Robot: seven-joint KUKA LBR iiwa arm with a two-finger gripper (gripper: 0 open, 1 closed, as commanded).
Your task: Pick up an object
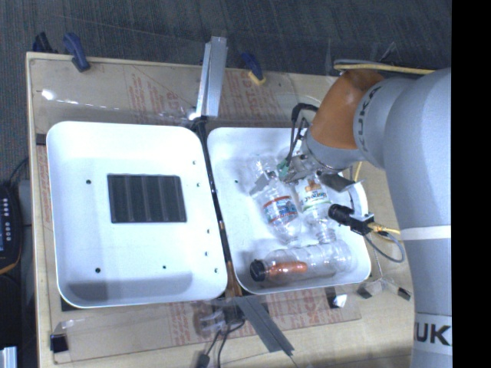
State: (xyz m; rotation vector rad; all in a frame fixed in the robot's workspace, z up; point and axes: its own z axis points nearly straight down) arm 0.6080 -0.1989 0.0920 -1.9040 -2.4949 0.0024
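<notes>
A wooden worktop [115, 83] on dark carpet carries two shallow white bins side by side. The left bin [77, 167] has a dark ribbed panel [146, 198] on its floor. The right bin [234, 205] holds clear plastic bottles: two with labels [281, 209] near its middle, and one with a black cap and reddish contents [295, 267] lying along its near wall. The arm [399, 129] reaches in from the right, and its hand [295, 169] is low among the middle bottles; I cannot tell how far it is open or whether it has hold of anything.

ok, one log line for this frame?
arm: over right bin | end effector: low among clear bottles | grasp: unconfirmed | left bin: dark grille insert
</notes>
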